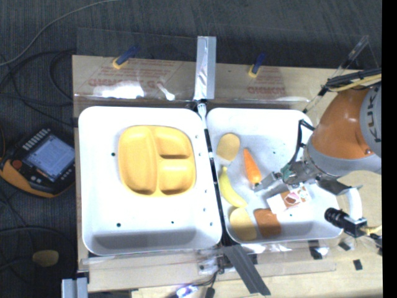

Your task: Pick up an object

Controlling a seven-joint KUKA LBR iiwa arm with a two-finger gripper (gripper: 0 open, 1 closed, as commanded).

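So the arm [344,135] comes in from the right and hangs over the right bin [273,120], orange band up top and the gripper [280,180] down low near the middle of that bin. Can't tell if the fingers are spread or pressed together, the wrist and some grey metal bits hide them, and I don't see anything actually pinched between them. Stuff in the right bin: a carrot [251,166] lying at a slant just left of the gripper, a banana [230,190] curved along the left wall, a pale round potato-looking thing [229,145] up above the banana, a yellowish lump [242,222] in the near left corner, and a brown block [267,222] touching it on its right. There's also a small white card or packet with red print [291,198] just below the gripper, lying flat on the bin floor. The left bin [93,166] has a yellow divided plate [157,159] sitting in the middle, three compartments, upright. Past the bins on the bench [298,79] there's a clear plastic sheet with two little blue and yellow clips [125,56]. Off to the left on the floor sits a handheld control pendant [40,161] with a screen, cables running around it.
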